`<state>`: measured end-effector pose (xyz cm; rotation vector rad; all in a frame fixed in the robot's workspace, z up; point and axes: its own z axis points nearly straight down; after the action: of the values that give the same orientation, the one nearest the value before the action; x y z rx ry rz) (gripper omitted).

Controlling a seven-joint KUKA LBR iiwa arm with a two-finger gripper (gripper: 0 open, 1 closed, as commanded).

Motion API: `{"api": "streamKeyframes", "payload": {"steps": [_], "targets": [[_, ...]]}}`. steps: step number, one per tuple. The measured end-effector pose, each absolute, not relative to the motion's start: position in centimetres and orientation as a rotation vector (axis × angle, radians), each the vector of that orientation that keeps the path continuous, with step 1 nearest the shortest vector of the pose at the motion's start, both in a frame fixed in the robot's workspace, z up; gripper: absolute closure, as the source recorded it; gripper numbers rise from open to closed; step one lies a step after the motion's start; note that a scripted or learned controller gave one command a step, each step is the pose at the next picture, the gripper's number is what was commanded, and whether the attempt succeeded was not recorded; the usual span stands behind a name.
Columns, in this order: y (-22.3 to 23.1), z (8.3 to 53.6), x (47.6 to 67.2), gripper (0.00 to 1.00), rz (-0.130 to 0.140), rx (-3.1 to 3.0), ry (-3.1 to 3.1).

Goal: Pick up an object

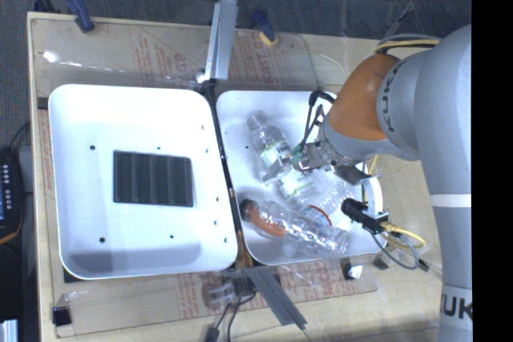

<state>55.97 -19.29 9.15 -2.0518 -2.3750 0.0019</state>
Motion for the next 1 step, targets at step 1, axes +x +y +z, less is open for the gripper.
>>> {"api": "streamKeyframes", "payload": {"steps": [1], "targets": [[-15.1,9.26,63.19,0.0,0.0,-1.897,-2.504]]}}
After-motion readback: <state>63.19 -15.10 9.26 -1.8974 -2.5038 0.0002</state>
